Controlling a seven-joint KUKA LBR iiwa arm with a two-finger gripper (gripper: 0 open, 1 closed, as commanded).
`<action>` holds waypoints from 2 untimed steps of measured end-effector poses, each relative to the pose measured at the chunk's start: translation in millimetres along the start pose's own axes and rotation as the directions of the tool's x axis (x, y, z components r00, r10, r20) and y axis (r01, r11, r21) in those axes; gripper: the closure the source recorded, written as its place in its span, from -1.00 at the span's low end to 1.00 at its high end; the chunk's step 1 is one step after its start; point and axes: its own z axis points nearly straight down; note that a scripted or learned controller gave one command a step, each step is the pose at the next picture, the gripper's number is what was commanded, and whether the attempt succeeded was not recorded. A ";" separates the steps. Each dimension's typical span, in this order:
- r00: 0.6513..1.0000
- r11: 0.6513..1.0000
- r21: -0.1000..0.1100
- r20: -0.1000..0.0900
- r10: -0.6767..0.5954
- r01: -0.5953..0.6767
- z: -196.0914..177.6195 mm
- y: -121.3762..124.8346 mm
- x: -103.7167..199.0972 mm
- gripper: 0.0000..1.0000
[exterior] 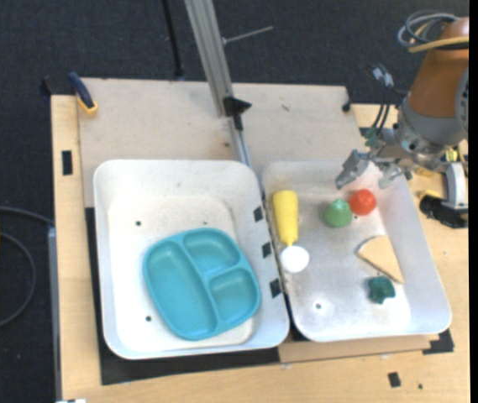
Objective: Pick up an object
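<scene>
Right now the pincer (371, 168) hangs spread open, gripping nothing, just above the red ball (362, 201) in the right bin (423, 309). Ball looks light, smooth, likely slippery; best pinched across its middle.

grey arm (430, 124) with an orange band, looped cables on top, apparently metallic gripper (371, 170).

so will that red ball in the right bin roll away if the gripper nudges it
Probably: the red ball looks round and smooth, so it should roll easily. The green ball beside it might stop it on that side. It looks small, likely light.
</scene>
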 end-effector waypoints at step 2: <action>1.000 1.000 0.000 -0.001 -0.004 0.004 106.3 4.2 13.1 -1.00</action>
